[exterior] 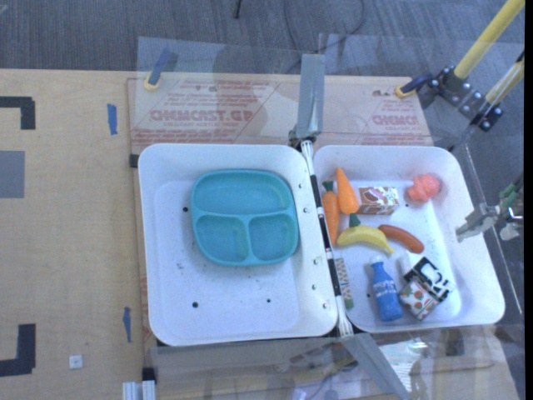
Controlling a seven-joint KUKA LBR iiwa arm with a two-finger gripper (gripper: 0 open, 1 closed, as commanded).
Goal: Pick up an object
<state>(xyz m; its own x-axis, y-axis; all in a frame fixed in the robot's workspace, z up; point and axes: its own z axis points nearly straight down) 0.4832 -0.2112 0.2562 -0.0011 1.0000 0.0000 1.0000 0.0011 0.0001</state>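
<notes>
Jaws (476, 223) sit at the far right rim of the right bin (487, 294), small and partly cut off by the frame edge; whether they are parted or closed I cannot tell, and nothing shows between them. My read: the pick is not yet made, and every object lies loose in the bin, so the whole grasp and lift remain.

Taking the right bin as the landmark, largest to smallest. Left of it, touching along the shared edge, lies the left bin (166, 307), carrying a teal divided plate (246, 217). Both rest on the wooden surface (67, 223).

Inside the right bin, the blue bottle (385, 290) lies near the front wall, with a black-and-white carton (425, 287) just beside it. Two carrots (337, 200) run along the bin's left wall. A banana (364, 237) lies at the centre, and a red sausage (401, 237) is just right of it. A small snack box (378, 197) sits toward the back, and a pink lump (423, 188) occupies the back right corner.

Closest to the jaws look to be the sausage and the carton, each still apart from them, further in toward the bin's middle.
</notes>
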